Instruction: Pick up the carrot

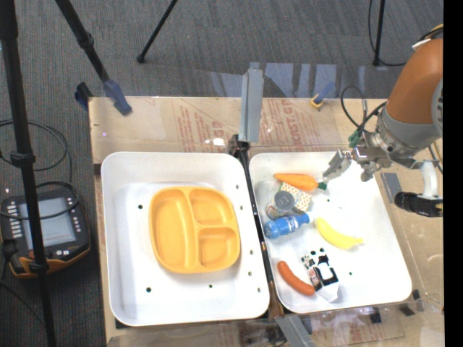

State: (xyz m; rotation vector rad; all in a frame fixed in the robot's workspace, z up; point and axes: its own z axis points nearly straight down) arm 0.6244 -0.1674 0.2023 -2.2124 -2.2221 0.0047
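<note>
The orange carrot point(295, 181) lies on its side near the back of the right bin point(376, 215), with its green tip pointing right. My gripper point(351, 166) hangs above the bin's back right part, just right of the carrot's green end. Its fingers point(335, 166) are spread open with nothing between them. The carrot is apart from the gripper.
Also in the right bin are a round tin point(284, 201), a blue bottle point(286, 225), a yellow banana point(338, 235), a red sausage point(296, 277) and a black-and-white pack point(322, 272). The left bin point(123, 194) holds a yellow divided plate point(195, 228).
</note>
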